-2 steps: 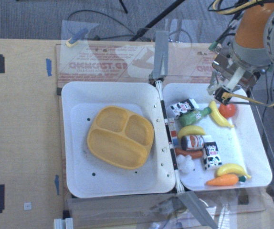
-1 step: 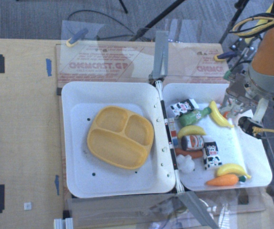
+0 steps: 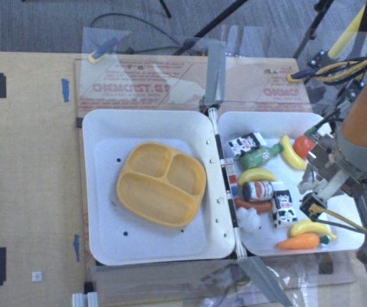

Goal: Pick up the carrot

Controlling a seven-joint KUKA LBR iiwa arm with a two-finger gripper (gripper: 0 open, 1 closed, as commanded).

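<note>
The carrot [image 3: 298, 241] lay flat near the front edge of the right bin [image 3: 346, 245], its long axis roughly left to right, with the thick orange end toward the right, where a small green tip sat. A yellow banana [image 3: 312, 227] rested just behind it, touching or nearly touching along the carrot's upper side, and a small black-and-white carton [image 3: 284, 210] stood a little further back to the left. The jaws [image 3: 314, 200] hung above the bin behind and slightly right of the carrot, near it but not over it; how far open they stood could not be told from this slanted view, and nothing could be seen held in them. To do the approach well, the arm would probably need to come forward toward the bin's front edge and centre over the carrot's thicker middle, with the closing direction set across the carrot's width and not along it. The risk lay mostly in the banana: a finger coming down on the rear side might land on it or drag it in, so a descent biased toward the gap, or a grasp nearer the left taper, seemed safer. The front wall was also close. The left bin [image 3: 100, 190] held a yellow divided plate [image 3: 161, 183], well apart on the desk [image 3: 30, 171].
</note>
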